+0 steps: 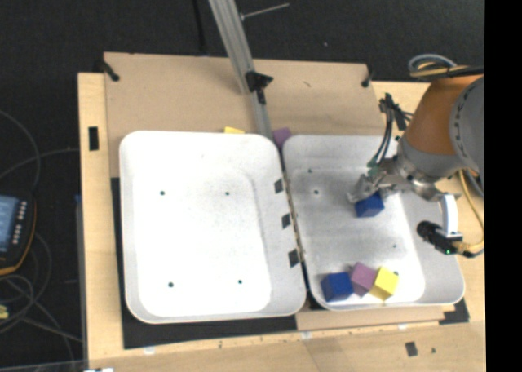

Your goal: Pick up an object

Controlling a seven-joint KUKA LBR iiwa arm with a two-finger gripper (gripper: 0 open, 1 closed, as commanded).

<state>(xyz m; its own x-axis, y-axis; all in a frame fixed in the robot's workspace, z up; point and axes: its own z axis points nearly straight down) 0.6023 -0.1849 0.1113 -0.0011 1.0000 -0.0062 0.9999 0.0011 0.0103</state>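
1. Two shallow white bins sit side by side on the bench: the left bin [200, 223] has a bare floor, and the right bin [322, 174] carries the loose blocks.
2. The gripper [367, 192] sits over the middle of the right bin, below the arm's orange band [436, 121]. A blue cube [369, 205] lies directly at its tip.
3. Grip state: the fingertips touch or overlap the cube's far-left edge, but the slanted view does not settle how far apart they stand, nor whether the cube sits between them. It should be read as undetermined.
4. Other candidates: a second blue block [336, 285], a purple block [362, 278] and a yellow block [385, 282] crowd the near edge of the right bin, touching or almost touching one another. A yellow piece [234, 130] and a purple piece [282, 135] lie on the bench just beyond the far rims of the bins.
5. Step in hand, as judged: securing the lone blue cube, which stands well apart from the near cluster and from the bin walls.
6. To do it well: centre the cube between the fingers and square to its flat faces, since an off-centre pinch on a corner would likely twist it free.
7. Close firmly, then lift straight up, and confirm that the cube rises with the fingers.
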